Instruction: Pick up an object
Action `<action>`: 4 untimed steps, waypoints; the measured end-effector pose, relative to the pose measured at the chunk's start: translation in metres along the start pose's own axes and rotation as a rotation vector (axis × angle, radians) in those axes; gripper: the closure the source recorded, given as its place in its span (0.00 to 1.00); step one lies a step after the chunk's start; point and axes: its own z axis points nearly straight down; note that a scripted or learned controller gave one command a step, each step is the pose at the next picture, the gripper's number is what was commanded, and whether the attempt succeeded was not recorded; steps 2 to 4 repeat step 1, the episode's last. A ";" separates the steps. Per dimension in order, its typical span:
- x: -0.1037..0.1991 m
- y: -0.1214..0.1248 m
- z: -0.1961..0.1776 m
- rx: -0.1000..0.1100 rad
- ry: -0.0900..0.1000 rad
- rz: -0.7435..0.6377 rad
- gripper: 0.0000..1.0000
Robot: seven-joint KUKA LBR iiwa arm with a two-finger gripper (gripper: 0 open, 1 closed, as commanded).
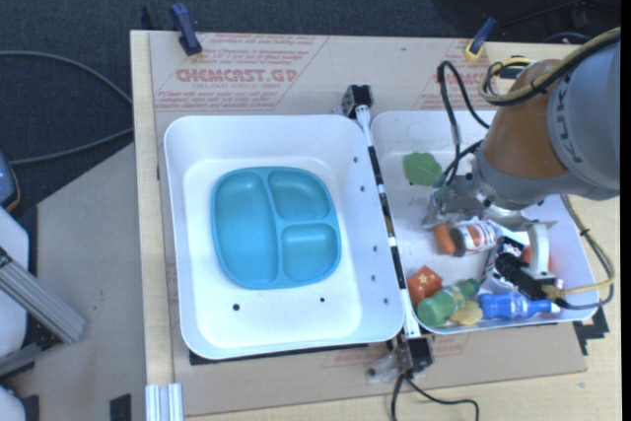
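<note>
- The claw (455,208) is down in the right bin (582,222), hanging off the grey arm (592,128) with the orange band. Honestly can't tell from up here what state it's in; the wrist hides the business end.
- No fixed target for this one, any object counts. Closest candidate is the little bottle with the orange cap and white label (471,238), lying on its side just below the claw, maybe touching it, too tight to call.
- A green leafy thing (423,169) sits just up and to the left of the claw, against the bin's far-left side.
- Further down, toward the near wall: a red block (425,283), a green piece (436,310), a yellow bit (466,314) and a blue bottle (511,308), all bunched together.
- The left bin (197,311) with the blue divided plate (276,227) is well off to the claw's left, irrelevant here.
- My take on doing this well: go for the bottle and close across its narrow body, not along its length, since round stuff lying flat likes to roll out.
- Come straight down so nothing gets nudged.
- Lift slowly and check it's actually pinched before calling it a pick.
</note>
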 end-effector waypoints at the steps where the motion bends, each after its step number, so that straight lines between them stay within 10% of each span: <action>1: 0.045 0.001 -0.143 -0.002 -0.001 -0.001 1.00; 4: 0.045 0.001 -0.143 -0.002 -0.001 -0.001 1.00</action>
